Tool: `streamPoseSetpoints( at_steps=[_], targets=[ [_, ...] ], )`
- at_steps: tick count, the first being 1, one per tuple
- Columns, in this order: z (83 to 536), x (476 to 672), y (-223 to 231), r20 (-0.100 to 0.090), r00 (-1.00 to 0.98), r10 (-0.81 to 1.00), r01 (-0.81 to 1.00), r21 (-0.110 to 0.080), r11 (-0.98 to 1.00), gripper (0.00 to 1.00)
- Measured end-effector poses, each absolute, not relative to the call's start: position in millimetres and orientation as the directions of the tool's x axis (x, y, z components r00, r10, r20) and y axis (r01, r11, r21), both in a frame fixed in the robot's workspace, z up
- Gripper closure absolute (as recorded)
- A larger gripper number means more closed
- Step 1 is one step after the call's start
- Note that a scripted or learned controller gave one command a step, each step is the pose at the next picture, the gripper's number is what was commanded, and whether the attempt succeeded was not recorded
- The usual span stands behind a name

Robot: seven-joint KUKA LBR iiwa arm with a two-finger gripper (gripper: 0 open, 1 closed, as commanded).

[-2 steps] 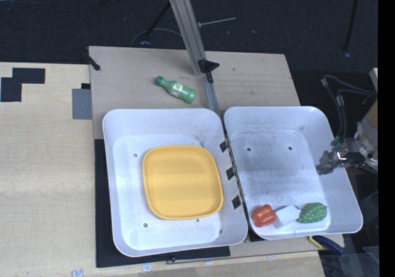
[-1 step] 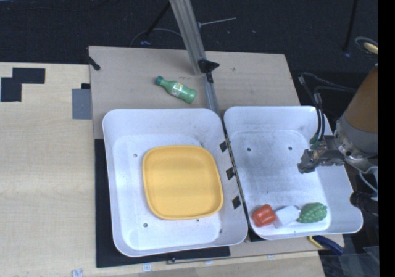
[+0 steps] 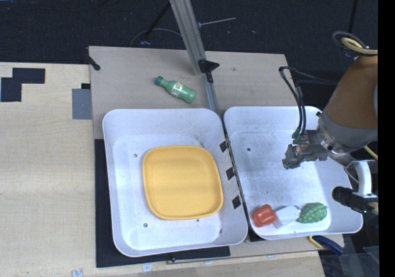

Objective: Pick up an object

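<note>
Nearest, along the front wall of the right bin (image 3: 345,227), three small things lie in a row: a red piece (image 3: 264,214), a white piece (image 3: 286,214) touching it, and a green knobbly piece (image 3: 312,213) just beside the white one. Any of them could serve as the pick, but they are crowded together against the wall, so a descent there risks a finger landing on a neighbour or on the rim, pushing things aside instead of closing round one.

Further back, the pincer (image 3: 295,160) hangs over bare bin floor, apart from all three; whether it is spread or closed I cannot tell. Closing where it hangs would likely catch nothing.

Leftward, the left bin (image 3: 117,140) carries a yellow plate (image 3: 182,181), flat and probably too wide to grip.

Farthest, a green bottle (image 3: 176,89) lies on the table (image 3: 247,75), outside both bins.
</note>
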State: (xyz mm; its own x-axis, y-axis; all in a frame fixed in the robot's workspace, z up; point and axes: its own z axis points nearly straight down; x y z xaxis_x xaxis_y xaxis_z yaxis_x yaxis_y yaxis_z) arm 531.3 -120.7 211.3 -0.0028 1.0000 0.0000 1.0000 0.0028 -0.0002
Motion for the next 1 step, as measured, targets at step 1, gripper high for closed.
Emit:
streamPoseSetpoints(
  at_steps=[1],
  targets=[
    [203.9,547.6,-73.0,0.001,-0.003,1.0,1.0,-0.001,0.003,1.0]
  ],
)
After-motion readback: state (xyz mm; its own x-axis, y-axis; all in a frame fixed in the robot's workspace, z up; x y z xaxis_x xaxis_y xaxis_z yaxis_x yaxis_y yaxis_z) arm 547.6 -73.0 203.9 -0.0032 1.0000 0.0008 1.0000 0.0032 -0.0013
